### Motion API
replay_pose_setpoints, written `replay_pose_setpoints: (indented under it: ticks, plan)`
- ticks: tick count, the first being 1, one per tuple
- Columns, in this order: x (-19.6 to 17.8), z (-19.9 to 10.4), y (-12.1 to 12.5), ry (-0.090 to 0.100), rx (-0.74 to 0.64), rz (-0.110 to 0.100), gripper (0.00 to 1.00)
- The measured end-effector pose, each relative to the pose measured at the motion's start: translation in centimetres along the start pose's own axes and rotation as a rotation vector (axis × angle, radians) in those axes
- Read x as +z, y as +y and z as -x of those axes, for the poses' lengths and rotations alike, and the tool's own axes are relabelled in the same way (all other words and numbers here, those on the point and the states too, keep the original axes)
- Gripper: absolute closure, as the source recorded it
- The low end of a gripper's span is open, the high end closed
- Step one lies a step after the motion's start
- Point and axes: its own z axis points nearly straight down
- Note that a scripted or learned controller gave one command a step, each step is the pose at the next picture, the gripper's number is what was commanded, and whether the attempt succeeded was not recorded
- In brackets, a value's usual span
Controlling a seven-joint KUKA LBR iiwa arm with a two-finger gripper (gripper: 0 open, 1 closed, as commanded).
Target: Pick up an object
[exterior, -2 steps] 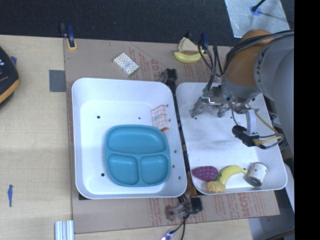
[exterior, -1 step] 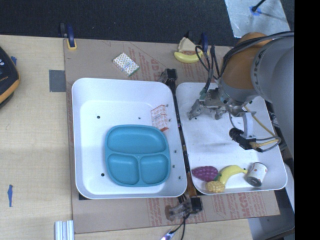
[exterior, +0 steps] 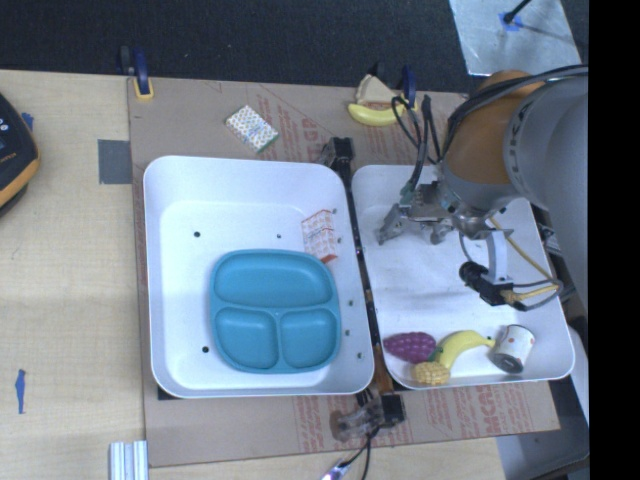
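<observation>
At the far left edge of the desk (exterior: 70, 268) part of a black and orange device (exterior: 14, 158) is seen, and a grey tape patch (exterior: 114, 161) is stuck just left of the left bin (exterior: 170, 183). A blue clamp (exterior: 142, 74) is fixed at the cardboard's upper left corner. A small patterned packet (exterior: 251, 127) is lying on the cardboard above the left bin, apart from its rim. Inside the left bin a blue three-compartment plate (exterior: 275, 309) is resting flat, and a red and white sachet (exterior: 320, 235) is lying just beside the plate's upper right corner, against the bin's right wall. Above the right bin (exterior: 420, 278), outside it, a yellow banana-shaped toy (exterior: 372, 114) is lying near a second blue clamp (exterior: 407, 80). The pincer (exterior: 415, 232) is positioned low in the upper left part of the right bin, with its two fingers spread apart and nothing seen between them. The graspable objects are gathered along the right bin's bottom edge, well apart from the pincer: a purple grape cluster (exterior: 409, 346), a yellow corn piece (exterior: 431, 373) touching it, a yellow banana (exterior: 463, 347) just beside those, and a small white cylinder (exterior: 513, 347) on its side near the bin's right corner. The grey arm with its orange band (exterior: 485, 143) is entering from the right, with cables (exterior: 500, 278) trailing over the bin.
</observation>
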Motion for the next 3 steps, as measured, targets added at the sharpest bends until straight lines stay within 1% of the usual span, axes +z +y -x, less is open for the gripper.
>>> replay_pose_setpoints:
  ticks: [1, 2, 3]
  plan:
    - [-1.7, 3.5, 3.7, 0.0, 0.001, 0.005, 0.0]
    - [0.0, 1.0, 3.7, 0.001, -0.003, 0.002, 0.0]
    - [0.0, 0.0, 2.2, 0.0, -0.002, 0.001, 0.0]
